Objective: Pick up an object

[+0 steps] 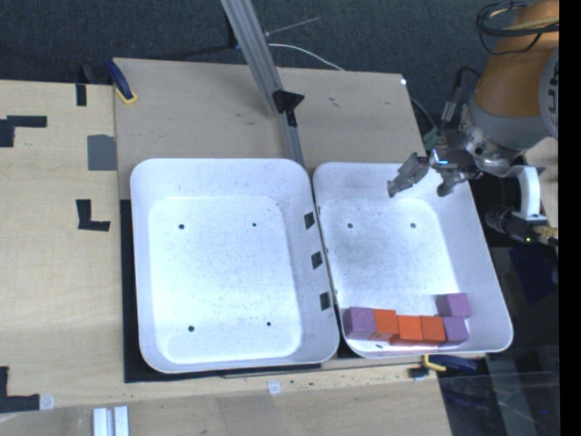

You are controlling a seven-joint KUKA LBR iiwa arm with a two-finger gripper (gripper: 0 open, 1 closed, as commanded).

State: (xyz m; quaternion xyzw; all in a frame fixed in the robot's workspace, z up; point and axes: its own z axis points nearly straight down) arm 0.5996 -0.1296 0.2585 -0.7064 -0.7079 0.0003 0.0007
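Over the right bin: our gripper [424, 182] hangs at the far edge, fingers spread, holding nothing.
Blocks [408, 322]: purple and orange, clustered at the bin's [399, 234] near edge, well apart from it.
Progress: we judge nothing picked yet; approach, descent and grasp all remain.

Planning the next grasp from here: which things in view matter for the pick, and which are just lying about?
For the job:
- gripper, open, above the right bin's far end
- purple and orange blocks, clustered at the right bin's near edge
- right bin

Lying about:
- left bin
- metal post behind the bins
- black tape marks on the bench
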